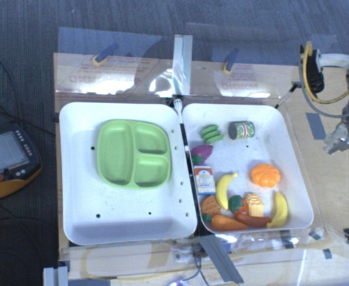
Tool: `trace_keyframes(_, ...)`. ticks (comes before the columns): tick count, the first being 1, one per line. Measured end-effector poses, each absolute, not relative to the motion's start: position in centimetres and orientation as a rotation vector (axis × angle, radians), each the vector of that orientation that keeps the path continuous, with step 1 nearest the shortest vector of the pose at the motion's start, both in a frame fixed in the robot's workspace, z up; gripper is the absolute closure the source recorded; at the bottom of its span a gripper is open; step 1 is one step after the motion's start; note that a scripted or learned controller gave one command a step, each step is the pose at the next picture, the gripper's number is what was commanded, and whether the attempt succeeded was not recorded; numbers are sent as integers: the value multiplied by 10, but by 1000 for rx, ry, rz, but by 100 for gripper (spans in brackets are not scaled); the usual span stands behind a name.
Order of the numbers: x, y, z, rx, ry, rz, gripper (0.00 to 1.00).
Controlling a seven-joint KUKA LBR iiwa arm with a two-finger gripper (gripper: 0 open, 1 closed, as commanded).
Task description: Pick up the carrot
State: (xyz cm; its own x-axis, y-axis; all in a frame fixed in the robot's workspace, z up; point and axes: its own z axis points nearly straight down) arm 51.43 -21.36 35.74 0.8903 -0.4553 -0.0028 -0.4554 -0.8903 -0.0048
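Observation:
The carrot [225, 223] is orange and lies on its side against the front wall of the right bin [293, 159], at its front left. A brown sausage [253, 220] touches its right end, and a round brown cookie [209, 205] sits just behind it. A grey part of the gripper [337, 138] shows at the right edge of the camera view. It is outside the right bin, far from the carrot and to its upper right.
The right bin also holds two bananas [224, 189] [279, 210], an orange pumpkin [265, 175], a can [242, 130], a green vegetable [210, 133], a purple eggplant [201, 153] and a small carton [204, 180]. A green divided plate [133, 154] lies in the left bin [79, 207].

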Motion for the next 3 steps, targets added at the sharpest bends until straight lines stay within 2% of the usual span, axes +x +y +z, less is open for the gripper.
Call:
trace_keyframes(1,639,-219,312,-3107,400,10,100)
trace_keyframes(2,626,-221,447,-3122,315,-18,100)
trace_keyframes(3,669,-220,324,-3116,310,14,100)
